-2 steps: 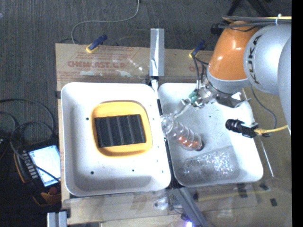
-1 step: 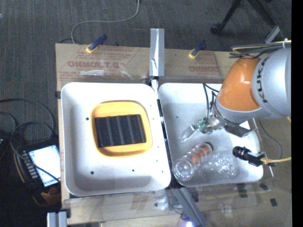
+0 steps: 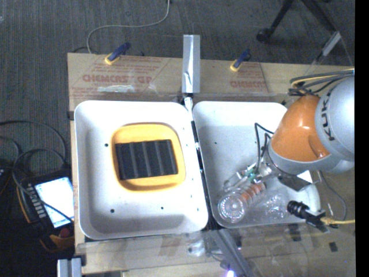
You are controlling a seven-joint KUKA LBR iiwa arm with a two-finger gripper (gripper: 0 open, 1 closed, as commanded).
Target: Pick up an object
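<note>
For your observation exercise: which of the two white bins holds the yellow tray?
The left bin: the yellow tray with dark slats lies inside it.

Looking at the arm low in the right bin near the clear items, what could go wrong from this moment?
1. The clear plastic bottle lies in the near corner of the right bin, close to its wall, so the fingers may have little room around it.
2. It is transparent and round, so it may slip or roll.
3. The arm covers the gripper's working area, so a grasp is hard to confirm. The yellow tray in the left bin looks out of danger.
</note>
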